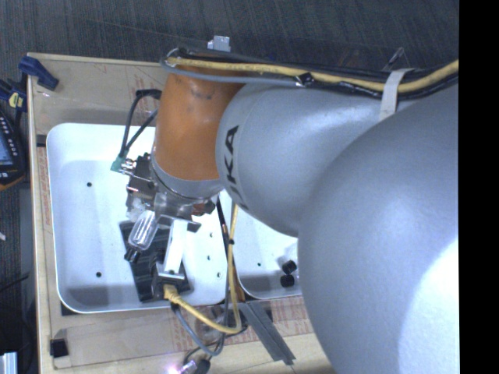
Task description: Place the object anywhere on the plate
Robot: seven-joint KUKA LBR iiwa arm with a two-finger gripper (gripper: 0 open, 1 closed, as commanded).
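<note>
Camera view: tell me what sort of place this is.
Probably a robotics lab bench: a grey arm with yellow cabling reaches over white bins on a wooden bench.

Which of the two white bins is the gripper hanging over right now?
The left bin. The gripper hangs over its near right part, while the right bin lies mostly under the arm.

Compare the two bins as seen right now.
The left bin shows most of its floor and three of its rims; the right bin shows just a corner, the rest behind the arm. The gripper hangs over the left bin, not the right bin. A small dark object lies in the right bin. Both are shallow, white, round-cornered.
</note>
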